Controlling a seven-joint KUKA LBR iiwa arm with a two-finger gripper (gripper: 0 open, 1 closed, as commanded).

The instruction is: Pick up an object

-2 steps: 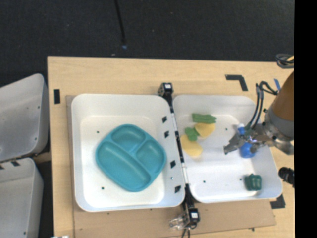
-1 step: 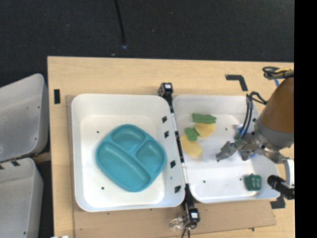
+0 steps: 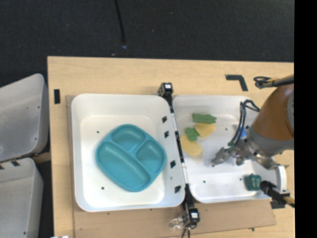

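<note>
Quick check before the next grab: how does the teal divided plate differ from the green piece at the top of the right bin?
The teal divided plate is much larger than the green piece. The plate lies by itself in the left bin; the green piece sits in the right bin among yellow pieces. The plate is blue-green with compartments, the green piece a plain elongated shape. Both lie flat, apart from the gripper.

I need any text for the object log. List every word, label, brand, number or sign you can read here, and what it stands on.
No readable text in the camera view.
The teal divided tray: plain, no lettering.
The yellow and green pieces in the right bin: no marks.
Black angle mark on the bench: a shape, not a character.
</note>
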